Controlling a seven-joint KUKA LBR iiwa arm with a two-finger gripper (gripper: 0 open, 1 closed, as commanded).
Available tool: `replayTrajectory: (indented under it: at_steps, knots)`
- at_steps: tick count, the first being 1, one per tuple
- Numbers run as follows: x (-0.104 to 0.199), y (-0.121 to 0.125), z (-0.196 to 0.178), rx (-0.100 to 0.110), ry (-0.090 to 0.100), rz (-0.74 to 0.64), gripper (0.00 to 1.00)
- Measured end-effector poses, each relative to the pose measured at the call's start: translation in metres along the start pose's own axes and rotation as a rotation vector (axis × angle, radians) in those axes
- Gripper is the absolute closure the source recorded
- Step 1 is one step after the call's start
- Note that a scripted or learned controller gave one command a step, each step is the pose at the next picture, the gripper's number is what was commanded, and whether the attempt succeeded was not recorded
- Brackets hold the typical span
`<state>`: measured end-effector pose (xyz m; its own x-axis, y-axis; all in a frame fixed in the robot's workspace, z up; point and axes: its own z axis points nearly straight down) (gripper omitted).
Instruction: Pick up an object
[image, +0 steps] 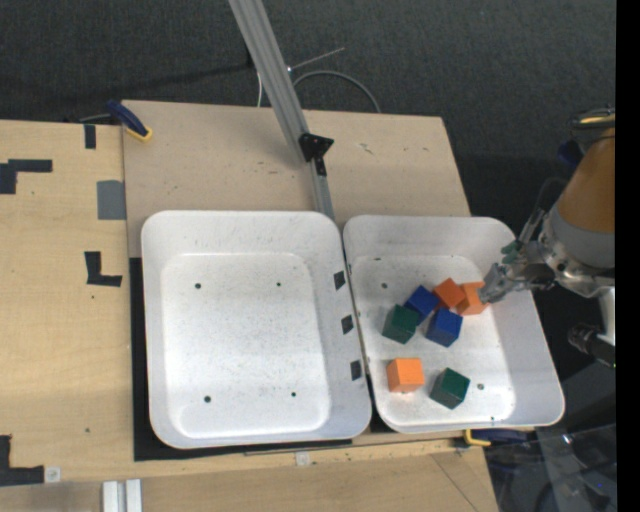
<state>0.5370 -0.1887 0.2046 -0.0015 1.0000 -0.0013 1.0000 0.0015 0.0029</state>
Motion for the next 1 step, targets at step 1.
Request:
replayTrajectory:
  at_steps: [1]
  knots:
    - [0.0441,0.0100,0.0030,0.003,0.002,-0.004,1.00]
